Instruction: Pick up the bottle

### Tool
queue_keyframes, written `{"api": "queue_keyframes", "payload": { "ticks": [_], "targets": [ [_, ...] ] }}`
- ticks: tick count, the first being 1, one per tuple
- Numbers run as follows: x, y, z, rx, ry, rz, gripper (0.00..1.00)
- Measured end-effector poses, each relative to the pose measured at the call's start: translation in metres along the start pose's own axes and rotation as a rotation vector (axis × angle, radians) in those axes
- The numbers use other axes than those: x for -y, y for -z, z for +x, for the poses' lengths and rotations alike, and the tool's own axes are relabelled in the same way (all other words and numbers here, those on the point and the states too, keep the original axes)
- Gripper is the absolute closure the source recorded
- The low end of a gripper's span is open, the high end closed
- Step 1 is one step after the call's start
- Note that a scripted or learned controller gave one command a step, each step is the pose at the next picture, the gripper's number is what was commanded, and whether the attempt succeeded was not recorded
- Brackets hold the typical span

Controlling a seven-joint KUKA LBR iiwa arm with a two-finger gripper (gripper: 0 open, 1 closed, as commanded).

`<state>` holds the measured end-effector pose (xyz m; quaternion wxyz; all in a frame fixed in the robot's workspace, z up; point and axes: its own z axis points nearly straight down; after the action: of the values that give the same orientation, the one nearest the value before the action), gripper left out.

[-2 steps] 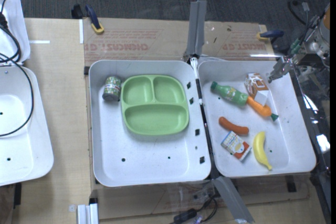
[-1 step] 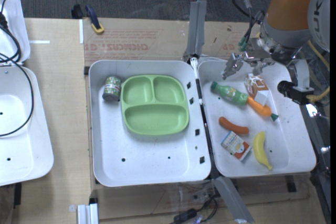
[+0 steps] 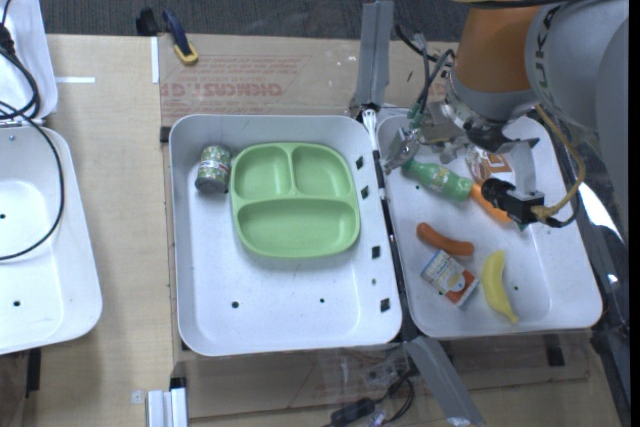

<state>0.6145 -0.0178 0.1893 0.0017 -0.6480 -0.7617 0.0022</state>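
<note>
- We see the green bottle [image 3: 438, 179] lying on its side in the right bin [image 3: 560, 310], near that bin's far left corner, its pale cap end pointing toward the left wall.
- The gripper [image 3: 412, 143] sits just beside the bottle's cap end, slightly farther back, close to the bin's left wall; we cannot tell whether it is clenched or released, and nothing shows between it and the bottle to suggest a grasp.
- The grey arm [image 3: 580, 45] with its orange band [image 3: 500, 10] reaches in over the far right part of this bin, cables looping around it.
- An orange, carrot-like item [image 3: 490, 198] lies just right of the bottle, partly under a black part of the wrist.
- A sausage [image 3: 445, 239] lies nearer the bin's middle, with a small carton [image 3: 447, 276] toward the near edge and a banana [image 3: 498, 285] to the carton's right.
- In the left bin [image 3: 200, 305] we see a green divided plate [image 3: 295, 200] around the middle, and a small can [image 3: 212, 168] just beside the plate's left edge, near the far left corner.
</note>
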Motion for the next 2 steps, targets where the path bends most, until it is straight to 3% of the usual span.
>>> {"api": "queue_keyframes", "payload": {
  "ticks": [1,2],
  "targets": [
    [0.037,0.001,-0.054,0.000,0.046,-0.002,0.00],
    [0.022,-0.090,-0.081,0.000,0.093,-0.002,0.00]
  ]
}}
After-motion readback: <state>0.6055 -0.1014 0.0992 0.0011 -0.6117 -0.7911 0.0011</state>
